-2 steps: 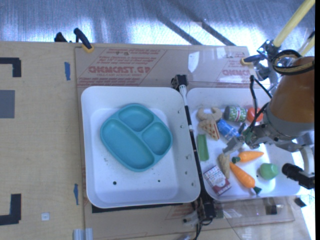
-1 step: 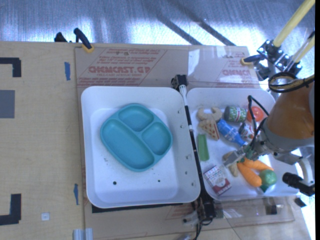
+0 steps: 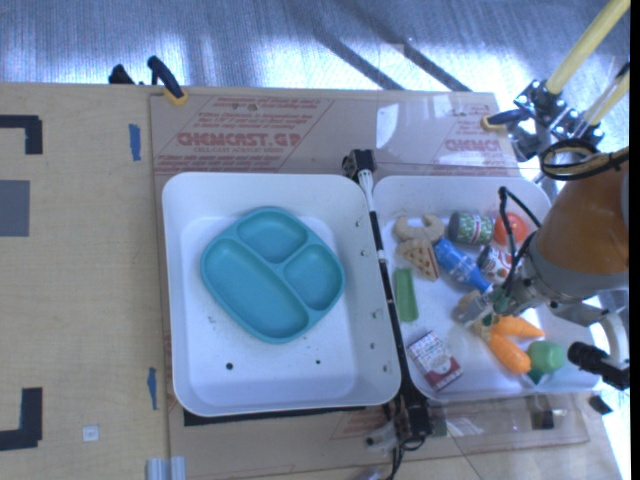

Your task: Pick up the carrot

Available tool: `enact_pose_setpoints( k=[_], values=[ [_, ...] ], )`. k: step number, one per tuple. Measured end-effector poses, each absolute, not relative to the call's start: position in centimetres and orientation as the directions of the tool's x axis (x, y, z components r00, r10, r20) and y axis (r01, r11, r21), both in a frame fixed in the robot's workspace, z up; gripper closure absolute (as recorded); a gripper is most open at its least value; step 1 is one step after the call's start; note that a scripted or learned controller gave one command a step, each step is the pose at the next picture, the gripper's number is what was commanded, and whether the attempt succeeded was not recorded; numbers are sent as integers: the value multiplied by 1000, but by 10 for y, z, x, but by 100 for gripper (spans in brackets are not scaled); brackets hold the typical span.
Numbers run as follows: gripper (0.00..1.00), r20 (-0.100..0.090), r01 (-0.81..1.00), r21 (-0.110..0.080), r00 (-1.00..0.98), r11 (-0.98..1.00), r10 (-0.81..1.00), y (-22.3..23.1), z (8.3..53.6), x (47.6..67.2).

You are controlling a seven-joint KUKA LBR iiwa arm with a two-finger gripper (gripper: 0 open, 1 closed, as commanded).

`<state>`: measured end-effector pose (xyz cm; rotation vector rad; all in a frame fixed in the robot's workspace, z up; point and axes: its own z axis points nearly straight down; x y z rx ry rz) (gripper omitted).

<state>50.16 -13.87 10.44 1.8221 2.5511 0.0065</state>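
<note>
Camera view: carrot is seen in right bin, near a second orange piece and green item. Claw state cannot be told. Wrong item may be grabbed due to crowding.

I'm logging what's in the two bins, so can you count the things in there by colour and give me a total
Blue or teal: 2, the divided plate and the blue bottle.
Green: 3, the green stick, the green can and the green ball.
Orange: 3, two carrots and an orange-red ball.
Tan: 2, the cracker wedge and the tan piece.
Red and white: 1, the small packet.
Total: 11 clearly seen.
</note>
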Motion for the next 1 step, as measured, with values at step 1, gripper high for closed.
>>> enact_pose_setpoints(
  k=[1],
  values=[
    [100, 3, 973, 7, -232, 232, 973, -31, 186, 490]
  ],
)
